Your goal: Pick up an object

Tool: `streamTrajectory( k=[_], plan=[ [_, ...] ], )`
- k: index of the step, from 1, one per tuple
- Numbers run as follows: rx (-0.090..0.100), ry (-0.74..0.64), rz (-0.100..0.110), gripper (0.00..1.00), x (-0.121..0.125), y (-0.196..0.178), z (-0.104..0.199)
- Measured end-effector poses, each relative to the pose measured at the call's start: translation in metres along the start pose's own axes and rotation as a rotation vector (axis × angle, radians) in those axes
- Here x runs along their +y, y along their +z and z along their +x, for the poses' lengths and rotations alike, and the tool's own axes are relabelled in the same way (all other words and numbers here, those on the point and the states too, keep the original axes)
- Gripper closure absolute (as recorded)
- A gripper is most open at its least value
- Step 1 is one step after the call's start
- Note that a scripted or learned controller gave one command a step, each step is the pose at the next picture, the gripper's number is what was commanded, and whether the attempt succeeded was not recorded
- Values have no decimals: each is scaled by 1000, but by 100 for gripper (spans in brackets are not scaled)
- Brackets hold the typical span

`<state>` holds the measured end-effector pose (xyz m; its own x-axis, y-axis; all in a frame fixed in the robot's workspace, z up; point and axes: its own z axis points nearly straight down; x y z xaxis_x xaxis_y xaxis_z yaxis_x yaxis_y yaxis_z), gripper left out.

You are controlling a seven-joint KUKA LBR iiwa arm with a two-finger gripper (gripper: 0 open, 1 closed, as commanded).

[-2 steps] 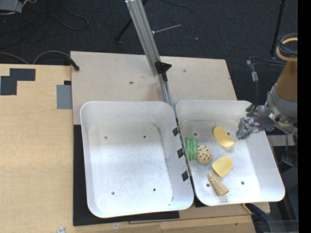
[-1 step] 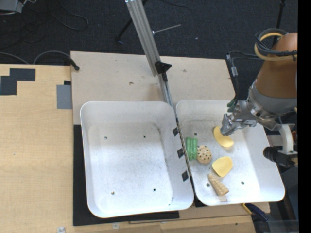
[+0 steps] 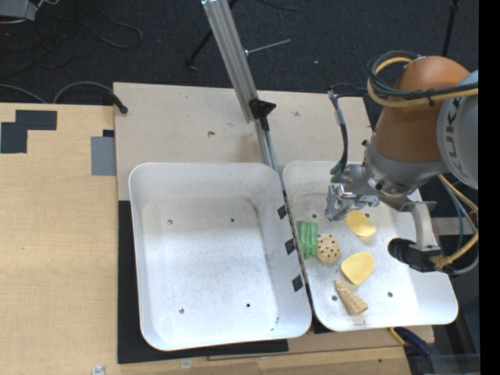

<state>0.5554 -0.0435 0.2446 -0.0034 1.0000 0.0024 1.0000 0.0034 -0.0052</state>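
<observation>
Yellow, tan and green items lie together in the right bin [image 3: 437,307], and any one of them satisfies the task. Candidates: a yellow chip [image 3: 360,224] nearest the tool, a second yellow chip [image 3: 358,267] lower down, a perforated tan piece [image 3: 328,249] touching a green ridged block [image 3: 308,239] by the divider, and a tan cone [image 3: 351,297] toward the near rim. The left bin [image 3: 156,186] carries none of them.

The tool [image 3: 341,202] hangs over the upper part of the right bin, just beside the upper yellow chip and above the tan piece. Its finger spacing cannot be read at this resolution, and no item is visible between the fingers; treat it as carrying nothing.

Recommended procedure for the step in hand, judged from the layout:
- Select an isolated target. The upper yellow chip is nearest and stands apart from its neighbours; the tan piece and green block touch each other, so a descent there risks pinching both or pushing one aside.
- Centre the tool over the target before descending, with the fingers straddling its narrow axis.
- The chips look thin and flat, so descend to the bin floor before closing; a high closure will likely miss.
- Keep clear of the divider clips [image 3: 291,246] along the shared bin edge.
- Lift vertically and verify the item rides between the fingers.
</observation>
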Motion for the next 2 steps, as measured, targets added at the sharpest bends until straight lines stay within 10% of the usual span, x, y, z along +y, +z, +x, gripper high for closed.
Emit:
streamTrajectory(
  k=[2],
  plan=[
    [0, -1, -1, 100, 3, 7, 102]
  ],
)
